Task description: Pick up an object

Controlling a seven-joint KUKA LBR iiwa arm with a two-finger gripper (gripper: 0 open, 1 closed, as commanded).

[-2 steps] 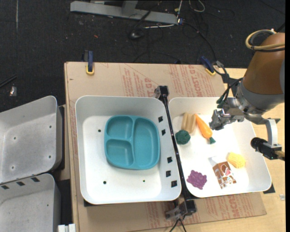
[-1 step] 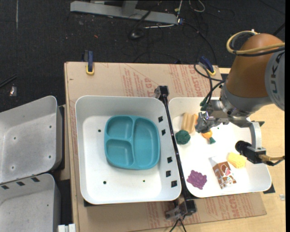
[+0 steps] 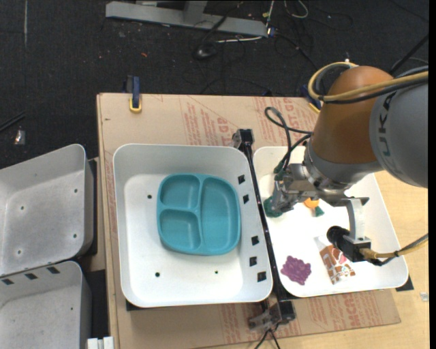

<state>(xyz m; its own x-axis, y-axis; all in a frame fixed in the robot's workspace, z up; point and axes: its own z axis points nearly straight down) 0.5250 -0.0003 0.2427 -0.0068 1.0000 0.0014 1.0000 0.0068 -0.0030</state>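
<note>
Gripper (image 3: 279, 202) hanging low against the left wall of the right bin (image 3: 340, 292), its opening being impossible to tell, with purple grape bunch (image 3: 296, 270) lying apart near the front wall, probably being light, knobbly, slightly yielding, best pinched across its middle.

Around my bench, a dark speckled floor (image 3: 54, 61) is lying under tangled black cables (image 3: 225, 37) and a grey metal bar (image 3: 184, 19). A brown cardboard sheet (image 3: 191, 119) is covering the benchtop, a blue clamp (image 3: 135, 94) gripping its far edge.
</note>
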